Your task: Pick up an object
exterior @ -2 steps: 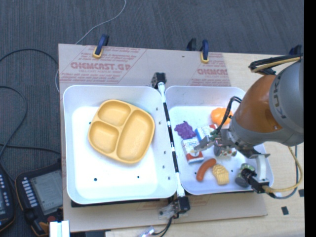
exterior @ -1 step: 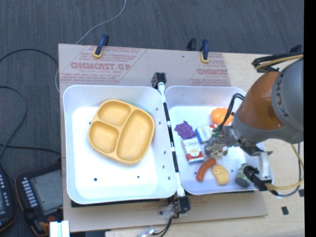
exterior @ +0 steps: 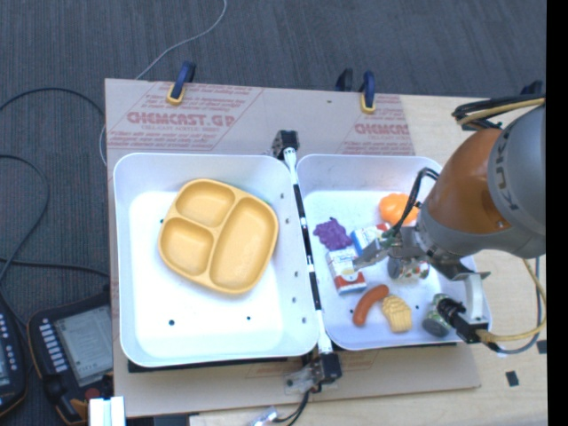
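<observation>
Nearest the bench's front edge, in the right bin (exterior: 337,331), lie a red sausage (exterior: 369,304) and, just beside it, a yellow corn cob (exterior: 397,313). Behind them sits a red and white carton (exterior: 347,271), with a purple grape bunch (exterior: 332,233) and an orange fruit (exterior: 393,208) farther back. Gripper (exterior: 399,260) hangs low over this bin beside the carton; how far its claw is open cannot be told, and nothing is seen in its hold. Left bin (exterior: 142,327) carries a yellow divided plate (exterior: 218,235).
</observation>
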`<action>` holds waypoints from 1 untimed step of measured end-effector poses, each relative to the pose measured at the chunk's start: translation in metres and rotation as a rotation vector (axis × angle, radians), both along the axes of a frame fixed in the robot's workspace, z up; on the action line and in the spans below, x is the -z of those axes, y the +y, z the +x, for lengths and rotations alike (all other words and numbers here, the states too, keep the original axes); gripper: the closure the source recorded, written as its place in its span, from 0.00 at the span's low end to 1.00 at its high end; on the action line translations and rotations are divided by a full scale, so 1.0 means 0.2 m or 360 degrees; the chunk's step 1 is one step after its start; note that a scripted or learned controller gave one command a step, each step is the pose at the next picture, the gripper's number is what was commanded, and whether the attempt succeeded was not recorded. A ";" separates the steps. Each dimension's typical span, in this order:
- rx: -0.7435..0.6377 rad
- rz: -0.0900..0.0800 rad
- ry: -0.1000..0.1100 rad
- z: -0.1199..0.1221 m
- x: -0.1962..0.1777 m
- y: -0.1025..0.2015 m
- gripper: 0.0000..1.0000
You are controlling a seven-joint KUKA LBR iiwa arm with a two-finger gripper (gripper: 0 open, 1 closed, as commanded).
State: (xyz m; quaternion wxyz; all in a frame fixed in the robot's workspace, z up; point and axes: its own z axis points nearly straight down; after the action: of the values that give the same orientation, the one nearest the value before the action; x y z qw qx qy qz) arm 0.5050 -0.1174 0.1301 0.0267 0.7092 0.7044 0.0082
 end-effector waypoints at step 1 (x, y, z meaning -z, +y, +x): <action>-0.0003 0.0008 0.0014 -0.01 0.06 0.01 0.00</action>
State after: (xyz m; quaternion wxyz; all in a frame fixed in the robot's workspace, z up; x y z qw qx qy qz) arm 0.5028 -0.1152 0.1188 0.0216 0.7086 0.7052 0.0069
